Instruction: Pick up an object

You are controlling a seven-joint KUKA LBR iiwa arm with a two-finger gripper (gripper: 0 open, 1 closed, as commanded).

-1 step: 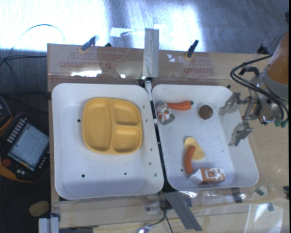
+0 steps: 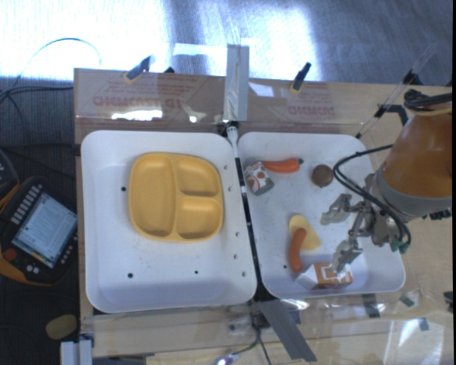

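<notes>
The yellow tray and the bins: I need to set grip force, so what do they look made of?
The yellow tray looks like matte moulded plastic: uniform colour, rounded compartment ridges, no glare. The white bins seem thin, smooth plastic, with soft rounded rims and faint sheen, though coated metal is possible.

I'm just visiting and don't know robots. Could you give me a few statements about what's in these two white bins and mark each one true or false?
1. A yellow divided tray lies in the left bin. True.
2. The carrot sits on the yellow divided tray. False: it lies in the right bin, near its far edge.
3. The claw hangs over the right bin. True.
4. The sausage lies right beside a yellow piece. True.
5. The small brown ball is in the left bin. False: it is in the right bin, to the right of the carrot in the camera view.
6. The claw is gripping the carrot. False: the carrot lies apart from it.
</notes>
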